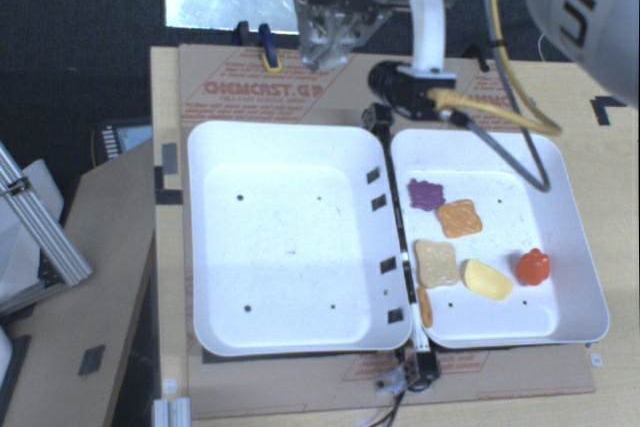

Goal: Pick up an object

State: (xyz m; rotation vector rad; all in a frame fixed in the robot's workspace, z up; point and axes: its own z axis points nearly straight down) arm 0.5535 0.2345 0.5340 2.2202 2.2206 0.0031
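nearest the camera: front rim of the right bin [500, 340], with a thin orange strip [425, 305] lying against the divider at its front-left corner. just behind it a beige bread-slice toy [437, 262], a yellow lemon-like piece [487, 279] beside that, and a red pepper-like piece [533, 266] further right. behind those an orange waffle-like piece [459, 217] and a purple grape cluster [426, 194], close together, maybe touching. left bin [215, 245] carries nothing to pick.

step: looks like pre-approach. nothing grasped; all candidates sit in the right bin.

end effector [325, 40] hangs high over the back of the surface [250, 87], behind the left bin's rear edge, well apart from every object. pointing roughly downward. fingers too blurred against the cardboard, so cannot tell whether they're released or clenched; nothing visible between them.

next move, as i judge it: traverse right and forward over the right bin, pick one target, descend. red pepper or lemon stand most apart from neighbours, so cleaner grasp. the flat bread and waffle pieces look harder to get fingers around. cable [510, 150] drapes across the right bin's rear, so watch it.
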